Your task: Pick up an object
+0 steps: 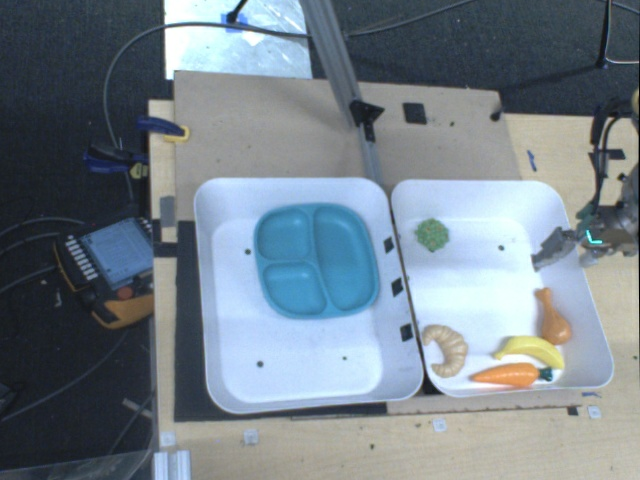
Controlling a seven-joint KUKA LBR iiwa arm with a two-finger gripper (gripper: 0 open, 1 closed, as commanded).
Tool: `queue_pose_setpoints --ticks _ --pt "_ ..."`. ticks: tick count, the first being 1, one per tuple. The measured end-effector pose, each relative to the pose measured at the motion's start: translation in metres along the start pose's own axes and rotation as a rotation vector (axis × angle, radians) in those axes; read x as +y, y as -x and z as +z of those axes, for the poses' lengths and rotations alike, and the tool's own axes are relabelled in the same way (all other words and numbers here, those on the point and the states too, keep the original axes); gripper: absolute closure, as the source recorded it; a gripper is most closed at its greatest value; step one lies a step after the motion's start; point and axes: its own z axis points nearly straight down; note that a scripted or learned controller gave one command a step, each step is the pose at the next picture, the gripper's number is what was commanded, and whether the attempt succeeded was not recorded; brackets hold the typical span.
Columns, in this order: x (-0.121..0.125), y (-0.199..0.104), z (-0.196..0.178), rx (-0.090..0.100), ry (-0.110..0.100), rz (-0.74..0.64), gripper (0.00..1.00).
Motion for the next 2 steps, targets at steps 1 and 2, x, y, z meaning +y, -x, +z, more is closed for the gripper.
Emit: queue_pose_setpoints --ticks 1,2 --pt "0.0 0.0 -0.001 0.0 0.002 0.0 0.0" --pt "0.002 -0.004 0.042 0.001 -0.002 0.002 0.0"
